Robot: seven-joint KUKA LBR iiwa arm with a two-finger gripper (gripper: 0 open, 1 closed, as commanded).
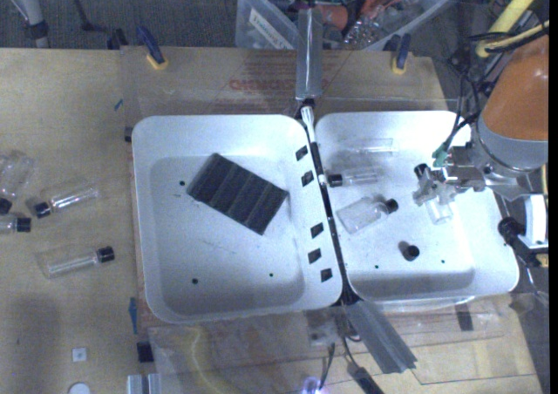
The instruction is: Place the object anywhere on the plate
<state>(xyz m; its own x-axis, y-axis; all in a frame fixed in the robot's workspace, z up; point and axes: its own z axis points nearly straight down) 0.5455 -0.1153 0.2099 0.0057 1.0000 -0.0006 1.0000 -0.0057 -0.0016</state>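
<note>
Camera view, so here's where things are at: a clear vial (367, 212) with a black cap is lying on its side in the right bin (488, 275), and another vial (351, 178) is seen just above it, near the divider. The dark ribbed plate (238, 193) is sitting tilted in the left bin (161, 292), and nothing has been put on it yet. The gripper (433, 192) is parked over the right bin's upper right; something clear seems to be pinched there, but that can't honestly be told. Pretty much everything's left to be done.

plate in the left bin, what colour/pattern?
Dark grey to black with parallel ridges, plate lying in the left bin; camera view.
</note>
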